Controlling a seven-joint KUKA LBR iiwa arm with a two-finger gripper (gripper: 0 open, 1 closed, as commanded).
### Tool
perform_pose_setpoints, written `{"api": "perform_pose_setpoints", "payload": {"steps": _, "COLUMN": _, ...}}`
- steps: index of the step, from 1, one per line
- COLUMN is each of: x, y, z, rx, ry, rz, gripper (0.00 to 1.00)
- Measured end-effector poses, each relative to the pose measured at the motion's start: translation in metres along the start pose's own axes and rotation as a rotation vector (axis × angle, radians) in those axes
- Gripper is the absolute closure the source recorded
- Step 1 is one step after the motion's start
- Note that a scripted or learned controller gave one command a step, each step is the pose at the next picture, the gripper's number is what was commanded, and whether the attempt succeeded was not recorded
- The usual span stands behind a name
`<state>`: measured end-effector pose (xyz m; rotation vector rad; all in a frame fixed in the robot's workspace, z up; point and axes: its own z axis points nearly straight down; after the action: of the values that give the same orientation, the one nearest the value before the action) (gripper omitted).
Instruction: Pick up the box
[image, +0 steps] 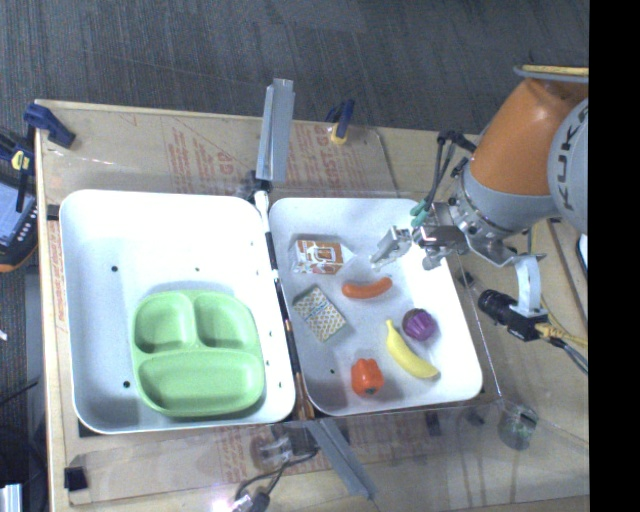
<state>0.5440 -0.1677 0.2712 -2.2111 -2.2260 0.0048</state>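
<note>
Claw poised over the right bin, box not yet taken.
The claw (400, 243) hangs released, grasping nothing; the box (318, 254) lies just left of it, far-left among the food.

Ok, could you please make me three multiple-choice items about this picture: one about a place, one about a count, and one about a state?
1. Where does the green divided tray lie?
A. in the left bin
B. in the right bin
C. on the bare bench

2. How many things lie in the right bin?
A. three
B. six
C. nine

3. What is the state of the box?
A. lifted clear above the bin
B. resting on the bin floor
C. lying inside the green tray

Key: 1 A, the tray fills the lower part of the left bin. 2 B, there are the box, a patterned packet, a sausage, a banana, a purple vegetable and an orange pepper. 3 B, the box lies flat in the right bin, with the gripper off to its right.
</note>
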Motion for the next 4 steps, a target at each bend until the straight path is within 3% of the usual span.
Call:
{"api": "perform_pose_setpoints", "payload": {"steps": 1, "x": 0.056, "y": -0.02, "z": 0.08, "rx": 0.0, "ry": -0.001, "rz": -0.06, "gripper": 0.0}}
{"api": "perform_pose_setpoints", "payload": {"steps": 2, "x": -0.002, "y": -0.026, "z": 0.088, "rx": -0.003, "ry": -0.003, "rz": -0.051, "gripper": 0.0}}
{"api": "perform_pose_setpoints", "payload": {"steps": 3, "x": 0.032, "y": -0.011, "z": 0.181, "rx": 0.001, "ry": 0.0, "rz": -0.139, "gripper": 0.0}}
{"api": "perform_pose_setpoints", "payload": {"steps": 4, "x": 0.031, "y": -0.011, "z": 0.172, "rx": 0.004, "ry": -0.002, "rz": -0.143, "gripper": 1.0}}
